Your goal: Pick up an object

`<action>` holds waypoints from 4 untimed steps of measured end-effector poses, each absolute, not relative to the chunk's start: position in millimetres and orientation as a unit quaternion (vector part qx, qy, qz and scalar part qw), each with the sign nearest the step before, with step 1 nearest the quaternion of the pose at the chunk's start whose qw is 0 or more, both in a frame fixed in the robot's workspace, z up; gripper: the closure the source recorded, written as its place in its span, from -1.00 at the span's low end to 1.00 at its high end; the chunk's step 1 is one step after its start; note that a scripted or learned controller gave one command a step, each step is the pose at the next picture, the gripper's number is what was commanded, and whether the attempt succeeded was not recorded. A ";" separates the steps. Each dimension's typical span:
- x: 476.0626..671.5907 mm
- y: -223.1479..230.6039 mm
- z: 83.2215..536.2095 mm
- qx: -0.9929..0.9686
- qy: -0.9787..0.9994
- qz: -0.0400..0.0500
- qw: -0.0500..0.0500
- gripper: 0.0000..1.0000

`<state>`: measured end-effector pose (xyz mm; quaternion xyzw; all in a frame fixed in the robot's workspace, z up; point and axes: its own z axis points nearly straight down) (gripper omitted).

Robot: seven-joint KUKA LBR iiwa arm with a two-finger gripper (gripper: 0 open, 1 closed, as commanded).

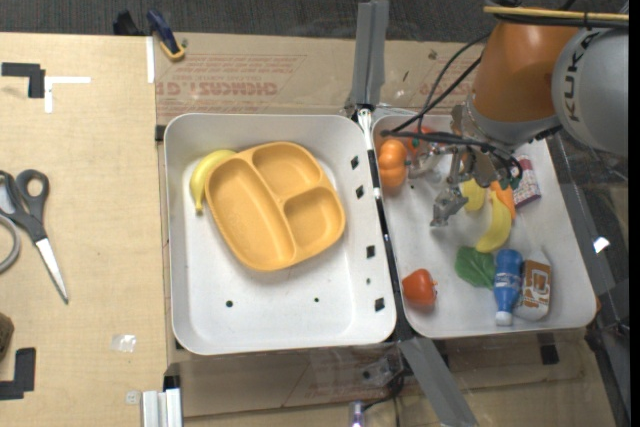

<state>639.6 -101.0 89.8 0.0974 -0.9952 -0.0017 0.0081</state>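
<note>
My gripper (466, 195) hangs over the middle of the right bin (440, 260), below the arm's orange band, and it looks open. One grey finger (446, 206) points down toward the bin floor. A small yellow item (473, 196) lies right beside it, not clearly held. Just to the right are a yellow banana (494, 228) and an orange piece (504, 201). An orange ball (392, 161) sits at the bin's left wall. Nearer the front lie a red tomato (420, 287), a green item (475, 265), a blue bottle (507, 283) and a brown packet (536, 287).
The left bin (200, 305) holds a yellow divided plate (272, 205) with a yellow banana (207, 172) tucked under its left edge. A purple-and-white box (527, 185) lies partly under the arm. Scissors (38, 230) rest on the bench at far left.
</note>
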 end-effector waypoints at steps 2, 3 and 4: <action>485.0 -150.9 92.6 0.037 -0.999 0.000 -0.002 -1.00; 562.7 -141.6 93.3 0.105 -0.995 0.000 -0.003 -1.00; 603.0 -91.0 92.8 0.057 -0.998 0.000 -0.003 -1.00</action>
